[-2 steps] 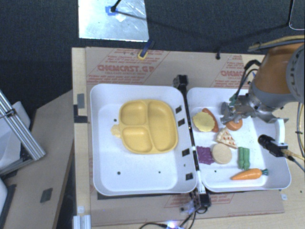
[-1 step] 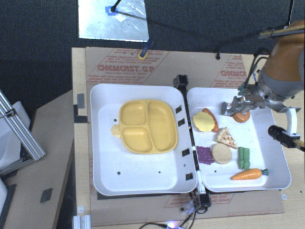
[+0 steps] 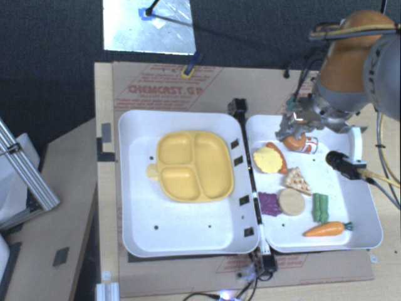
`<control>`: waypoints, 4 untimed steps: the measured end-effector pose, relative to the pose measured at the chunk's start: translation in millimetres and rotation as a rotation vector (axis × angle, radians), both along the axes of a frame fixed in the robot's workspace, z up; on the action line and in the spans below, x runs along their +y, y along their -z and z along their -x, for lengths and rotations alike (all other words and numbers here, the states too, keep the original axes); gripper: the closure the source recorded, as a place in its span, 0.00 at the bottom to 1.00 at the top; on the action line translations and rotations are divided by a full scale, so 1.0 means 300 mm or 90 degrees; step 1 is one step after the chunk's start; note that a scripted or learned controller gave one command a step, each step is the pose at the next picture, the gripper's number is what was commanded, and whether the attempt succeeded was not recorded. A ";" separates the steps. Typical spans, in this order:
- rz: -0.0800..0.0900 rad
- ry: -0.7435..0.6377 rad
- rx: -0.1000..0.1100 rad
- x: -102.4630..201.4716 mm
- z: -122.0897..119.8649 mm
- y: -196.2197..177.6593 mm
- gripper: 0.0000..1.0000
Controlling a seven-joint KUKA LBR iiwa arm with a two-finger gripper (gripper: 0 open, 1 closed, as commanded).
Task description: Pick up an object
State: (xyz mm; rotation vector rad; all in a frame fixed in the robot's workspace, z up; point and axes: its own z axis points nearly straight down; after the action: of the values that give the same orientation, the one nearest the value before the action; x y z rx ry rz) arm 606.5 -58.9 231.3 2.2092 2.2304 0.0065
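My gripper hangs low over the back of the right bin. It is directly above and touching or nearly touching a small orange rounded toy with a red-and-white piece beside it. Other toy foods lie in the same bin: a yellow piece, a pizza slice, a purple piece, a tan disc, a green pod and a carrot.
The left bin holds a yellow divided plate. A black cylinder with a cable juts over the right bin's right side. The arm's grey and orange body looms over the bin's back right corner.
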 end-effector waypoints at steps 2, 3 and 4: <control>-0.001 0.000 0.000 0.356 -0.089 0.007 1.00; 0.000 0.002 0.000 0.416 -0.141 -0.010 1.00; 0.001 0.006 0.003 0.383 -0.099 0.018 1.00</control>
State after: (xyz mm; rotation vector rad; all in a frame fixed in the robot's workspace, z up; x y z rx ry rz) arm 636.1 55.9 225.8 2.2206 2.2219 -0.0010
